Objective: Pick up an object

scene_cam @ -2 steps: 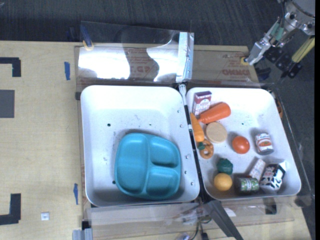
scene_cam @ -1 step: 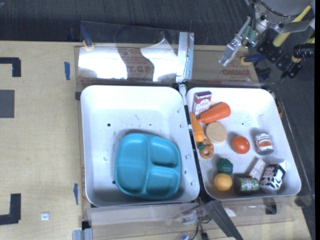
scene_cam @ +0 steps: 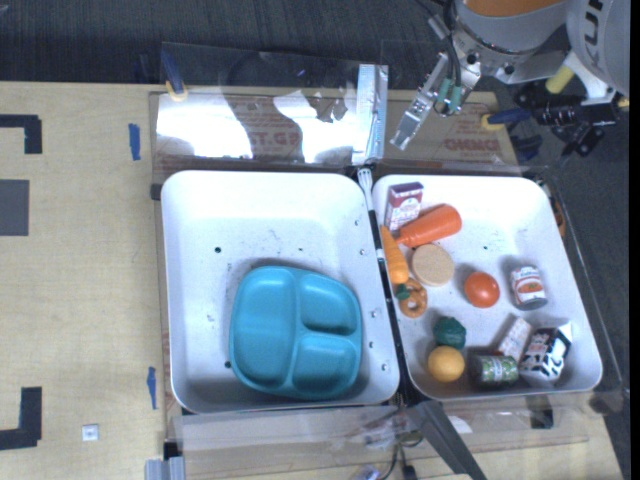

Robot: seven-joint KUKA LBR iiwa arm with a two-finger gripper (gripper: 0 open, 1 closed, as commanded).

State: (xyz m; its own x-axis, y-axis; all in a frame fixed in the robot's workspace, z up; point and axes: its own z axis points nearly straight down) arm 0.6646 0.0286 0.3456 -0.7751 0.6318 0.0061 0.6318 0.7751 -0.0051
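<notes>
My gripper [scene_cam: 408, 128] hangs high over the back edge of the bench, above the seam between the two bins, and carries nothing. The right bin [scene_cam: 570, 268] holds several small items: a red-and-white box [scene_cam: 404, 204], a fat orange carrot [scene_cam: 430, 225], a tan disc [scene_cam: 433, 265], a red tomato [scene_cam: 481, 288], a small can [scene_cam: 528, 285], a yellow-orange fruit [scene_cam: 446, 364], a green can [scene_cam: 494, 369] and a black-and-white carton [scene_cam: 545, 353]. All of them lie well below and in front of the gripper.
The left bin [scene_cam: 200, 228] holds a teal divided plate [scene_cam: 296, 331] at its front. A clear plastic sheet [scene_cam: 270, 118] lies behind the left bin. The arm's body [scene_cam: 530, 8] fills the upper right, with cables beside it.
</notes>
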